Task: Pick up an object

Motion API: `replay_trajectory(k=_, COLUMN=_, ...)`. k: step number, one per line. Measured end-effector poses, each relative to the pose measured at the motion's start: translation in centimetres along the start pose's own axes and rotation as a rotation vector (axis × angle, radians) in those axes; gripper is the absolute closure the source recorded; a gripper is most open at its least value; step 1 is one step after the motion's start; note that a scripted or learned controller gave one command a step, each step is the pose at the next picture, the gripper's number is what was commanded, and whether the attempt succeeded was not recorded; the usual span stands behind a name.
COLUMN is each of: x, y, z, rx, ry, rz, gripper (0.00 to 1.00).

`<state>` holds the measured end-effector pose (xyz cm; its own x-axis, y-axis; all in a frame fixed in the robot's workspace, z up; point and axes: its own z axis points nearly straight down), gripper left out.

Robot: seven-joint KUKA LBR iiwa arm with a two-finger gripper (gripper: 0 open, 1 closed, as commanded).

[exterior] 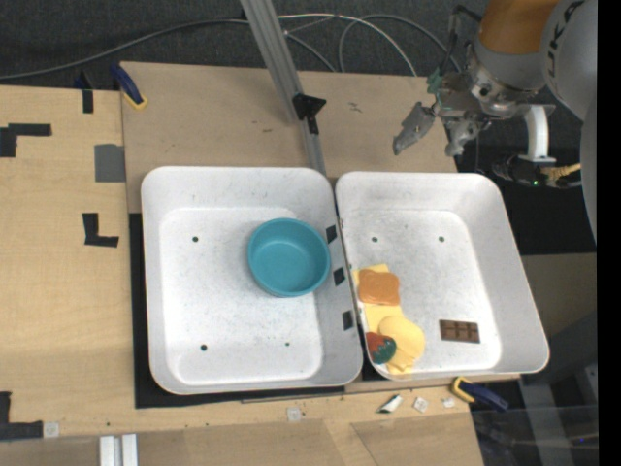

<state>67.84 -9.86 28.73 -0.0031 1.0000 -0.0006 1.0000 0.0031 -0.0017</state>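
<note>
From above the bench, the gripper [434, 136] hangs past the far edge of the right bin [505, 260], over the wooden top, its two fingers spread apart with nothing between them. The arm [529, 27] comes in at the upper right. In the left bin [165, 260] a teal bowl [287, 256] sits upright near the middle, toward the right wall. In the right bin, along its left wall, lies an orange block [379, 287] on a yellow piece [406, 338], with small red and green items [381, 346] at the near left corner. A brown chocolate bar [459, 332] lies near the front edge.
</note>
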Motion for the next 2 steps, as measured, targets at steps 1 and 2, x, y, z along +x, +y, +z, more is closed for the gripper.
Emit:
replay_trajectory(k=1, x=0.0, y=0.0, z=0.0, rx=0.000, ry=0.000, rz=0.000, gripper=0.00)
replay_trajectory(k=2, x=-0.3, y=-1.0, z=5.9, rx=0.006, ry=0.000, rz=0.002, gripper=0.00)
